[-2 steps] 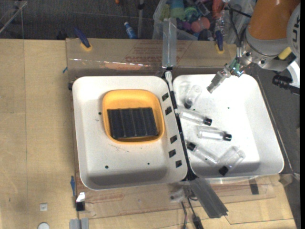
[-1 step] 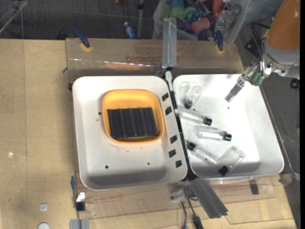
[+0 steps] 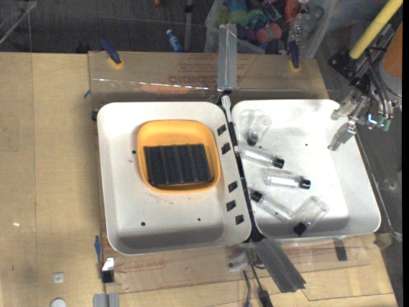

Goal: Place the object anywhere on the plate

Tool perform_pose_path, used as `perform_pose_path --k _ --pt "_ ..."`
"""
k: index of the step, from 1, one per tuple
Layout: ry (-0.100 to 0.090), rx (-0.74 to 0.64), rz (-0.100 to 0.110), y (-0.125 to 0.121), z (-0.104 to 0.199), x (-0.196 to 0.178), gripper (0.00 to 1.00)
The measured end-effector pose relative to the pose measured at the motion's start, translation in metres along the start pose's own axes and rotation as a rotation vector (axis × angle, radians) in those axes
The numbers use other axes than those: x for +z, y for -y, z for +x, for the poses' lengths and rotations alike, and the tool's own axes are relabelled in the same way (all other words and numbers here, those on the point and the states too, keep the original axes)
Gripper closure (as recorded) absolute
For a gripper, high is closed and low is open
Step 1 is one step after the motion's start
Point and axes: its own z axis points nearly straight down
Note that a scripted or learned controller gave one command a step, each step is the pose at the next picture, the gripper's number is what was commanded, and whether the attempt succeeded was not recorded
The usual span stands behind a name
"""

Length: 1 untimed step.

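Camera view: clear vials point(image 3: 286, 181) in right bin point(image 3: 358, 190), light, slick, round; best pinched mid-barrel. Yellow plate point(image 3: 148, 133) in left bin point(image 3: 115, 190). Gripper point(image 3: 343, 123) apart above, state indeterminate.

Orange plate point(image 3: 148, 135) in left bin, clear tubes point(image 3: 286, 181) in right

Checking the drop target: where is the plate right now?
The orange plate sits in the left bin of the camera view, near its middle, across the divider from the clear tubes in the right bin.
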Motion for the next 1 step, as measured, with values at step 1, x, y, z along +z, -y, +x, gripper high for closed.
perform_pose_path --k 1 --pt "0.007 -0.278 0.000 -0.0023 0.0018 -0.0274 0.00"
